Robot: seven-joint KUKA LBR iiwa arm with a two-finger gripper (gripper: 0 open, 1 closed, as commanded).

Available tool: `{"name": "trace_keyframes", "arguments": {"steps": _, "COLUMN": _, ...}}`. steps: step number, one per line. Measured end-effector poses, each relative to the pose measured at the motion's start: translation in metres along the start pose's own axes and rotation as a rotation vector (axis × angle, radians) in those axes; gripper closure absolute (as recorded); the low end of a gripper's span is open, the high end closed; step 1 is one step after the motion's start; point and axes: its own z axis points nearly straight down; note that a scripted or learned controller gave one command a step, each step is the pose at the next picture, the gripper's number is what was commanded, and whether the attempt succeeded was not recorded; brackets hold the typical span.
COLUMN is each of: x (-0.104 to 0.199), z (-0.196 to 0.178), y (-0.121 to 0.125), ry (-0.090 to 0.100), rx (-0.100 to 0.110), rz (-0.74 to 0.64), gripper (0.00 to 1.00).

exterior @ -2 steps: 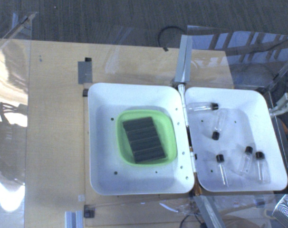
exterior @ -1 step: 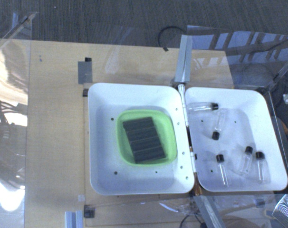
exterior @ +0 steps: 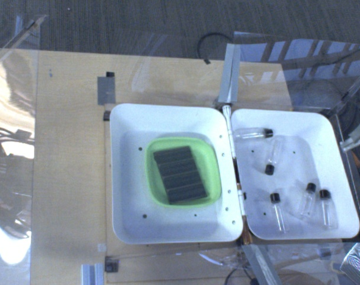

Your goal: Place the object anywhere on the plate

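A square lime-green plate (exterior: pixel 212 180) sits in the middle of the left white bin (exterior: pixel 126 159). A dark grey ribbed rectangular block (exterior: pixel 180 174) lies flat on the plate, turned slightly off square and well inside the rim. Nothing touches the block.
The right white bin (exterior: pixel 337 153) holds several clear vials with black caps, among them one near the back left (exterior: pixel 254 133), one at the front middle (exterior: pixel 277 214) and one at the front right (exterior: pixel 327 211). A grey metal bracket (exterior: pixel 229 79) stands behind the seam between the bins.
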Motion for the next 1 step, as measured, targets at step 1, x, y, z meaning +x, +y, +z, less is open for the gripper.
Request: {"name": "trace_keyframes", "arguments": {"steps": 1, "x": 0.0000, "z": -0.0001, "y": 0.0000, "ry": 0.000, "rx": 0.000, "rz": 0.000, "gripper": 0.00}}
